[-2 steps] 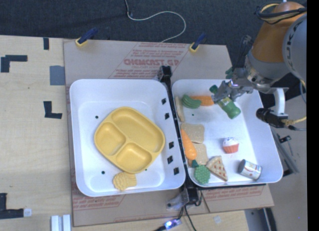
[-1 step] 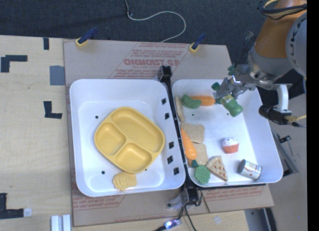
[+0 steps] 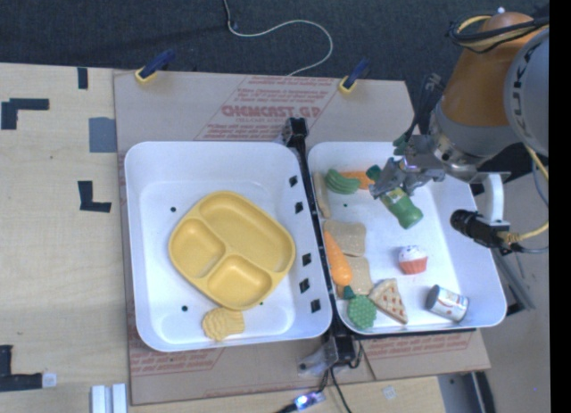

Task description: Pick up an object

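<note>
- Camera view showed me the arm (image 3: 500,72) entering from the upper right of the frame, its orange band high over the right bin (image 3: 473,291), presumably so the wrist could drop straight onto the toys.
- I saw the left bin (image 3: 147,224) at centre left, bearing a yellow divided plate (image 3: 232,246) turned at a slant, with a pale biscuit (image 3: 222,322) just beside its lower edge.
- I read the gripper (image 3: 393,181) as sitting low in the upper part of the right bin, touching or nearly touching the green bottle (image 3: 404,208); whether its fingers were spread or closed I could not tell, nor whether they had the bottle between them.
- I judged the bottle the likeliest target: it lay tilted, apart from the other pieces, with room on both sides.
- Along that bin's left wall I saw a carrot (image 3: 338,261) and a slice of bread (image 3: 351,239), harder to reach cleanly.
- Lower down lay a pizza slice (image 3: 389,301), a cupcake (image 3: 411,260) and a small can (image 3: 445,302), well apart from each other.
</note>
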`<state>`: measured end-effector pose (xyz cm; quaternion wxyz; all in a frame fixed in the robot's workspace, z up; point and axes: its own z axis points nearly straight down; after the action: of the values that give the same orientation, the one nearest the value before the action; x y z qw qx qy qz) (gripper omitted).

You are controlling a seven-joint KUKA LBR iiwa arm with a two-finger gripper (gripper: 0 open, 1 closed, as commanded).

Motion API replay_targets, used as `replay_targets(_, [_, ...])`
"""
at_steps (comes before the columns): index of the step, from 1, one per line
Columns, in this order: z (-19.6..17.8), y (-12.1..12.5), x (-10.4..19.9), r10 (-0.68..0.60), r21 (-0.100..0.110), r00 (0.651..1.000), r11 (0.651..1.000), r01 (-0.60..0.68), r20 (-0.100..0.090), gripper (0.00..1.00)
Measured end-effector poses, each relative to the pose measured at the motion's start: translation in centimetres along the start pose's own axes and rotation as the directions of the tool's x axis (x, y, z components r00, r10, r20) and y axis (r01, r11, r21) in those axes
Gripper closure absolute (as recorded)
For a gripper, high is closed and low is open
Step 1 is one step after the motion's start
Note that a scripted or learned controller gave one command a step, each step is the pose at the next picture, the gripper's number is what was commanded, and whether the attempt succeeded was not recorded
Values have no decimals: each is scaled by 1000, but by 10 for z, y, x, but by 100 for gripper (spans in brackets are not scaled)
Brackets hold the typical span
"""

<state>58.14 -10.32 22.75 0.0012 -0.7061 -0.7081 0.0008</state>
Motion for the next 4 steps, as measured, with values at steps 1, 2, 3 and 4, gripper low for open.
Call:
replay_targets(1, [14,-22,48,-2,2,1000,1000,2,-1,100])
replay_targets(2, [14,-26,45,2,0,1000,1000,-2,0,100])
replay_targets(3, [1,-32,40,2,-1,1000,1000,-2,0,100])
replay_targets(4, [0,-32,56,0,-1,1000,1000,0,0,100])
